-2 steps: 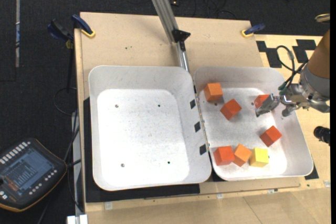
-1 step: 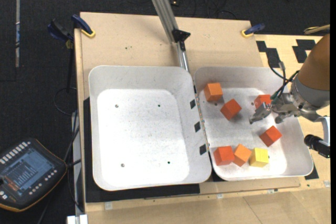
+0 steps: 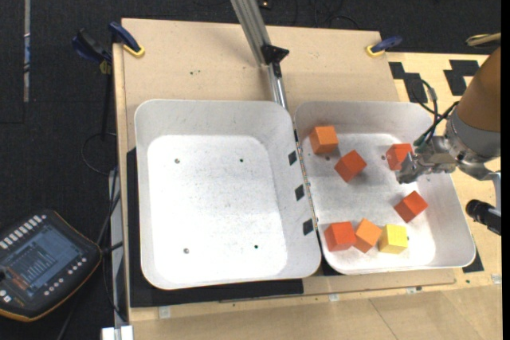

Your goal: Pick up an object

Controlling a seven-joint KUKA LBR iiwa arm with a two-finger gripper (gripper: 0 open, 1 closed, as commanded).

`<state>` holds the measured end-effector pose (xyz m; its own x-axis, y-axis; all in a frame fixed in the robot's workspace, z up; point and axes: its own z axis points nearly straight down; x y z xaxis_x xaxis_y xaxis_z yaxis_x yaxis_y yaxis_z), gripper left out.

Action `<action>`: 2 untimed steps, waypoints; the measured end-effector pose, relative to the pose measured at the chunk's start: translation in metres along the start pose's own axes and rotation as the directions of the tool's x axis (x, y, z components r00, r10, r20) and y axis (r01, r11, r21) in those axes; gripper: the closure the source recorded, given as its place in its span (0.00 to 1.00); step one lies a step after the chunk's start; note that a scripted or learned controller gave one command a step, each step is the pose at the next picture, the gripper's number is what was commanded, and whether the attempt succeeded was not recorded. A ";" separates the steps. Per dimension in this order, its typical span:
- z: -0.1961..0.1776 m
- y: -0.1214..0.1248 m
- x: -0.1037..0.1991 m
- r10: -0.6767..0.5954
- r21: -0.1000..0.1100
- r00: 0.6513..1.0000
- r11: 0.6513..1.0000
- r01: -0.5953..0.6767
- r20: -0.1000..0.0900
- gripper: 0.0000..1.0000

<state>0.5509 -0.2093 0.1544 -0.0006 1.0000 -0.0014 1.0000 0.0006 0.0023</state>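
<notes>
Seven blocks lie in the right bin (image 3: 446, 255): six orange or red, among them an upper orange block (image 3: 323, 139), and one yellow block (image 3: 394, 238). Two white bins sit side by side on the tan counter (image 3: 207, 60), above a dark floor; the left bin (image 3: 151, 123) holds none. The jaws hang beside a red block (image 3: 398, 155) by the right wall, touching or nearly so; whether they pinch it, I cannot tell.

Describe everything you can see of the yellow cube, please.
The yellow cube is a small block with plain, matte faces, possibly wood or foam. It rests flat on the floor of the right bin, near its front wall, slightly turned. Its left side touches, or nearly touches, an orange cube. The gripper is well away from it.
</notes>
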 end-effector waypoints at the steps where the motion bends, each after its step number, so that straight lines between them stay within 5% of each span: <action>1: -0.049 -0.002 -0.009 0.001 -0.004 1.000 1.000 -0.001 0.002 1.00; 2: -0.065 -0.001 -0.009 -0.001 -0.002 1.000 1.000 0.001 0.001 1.00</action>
<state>0.5502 -0.2187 0.2193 -0.0018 1.0000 -0.0021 1.0000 0.0018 0.0042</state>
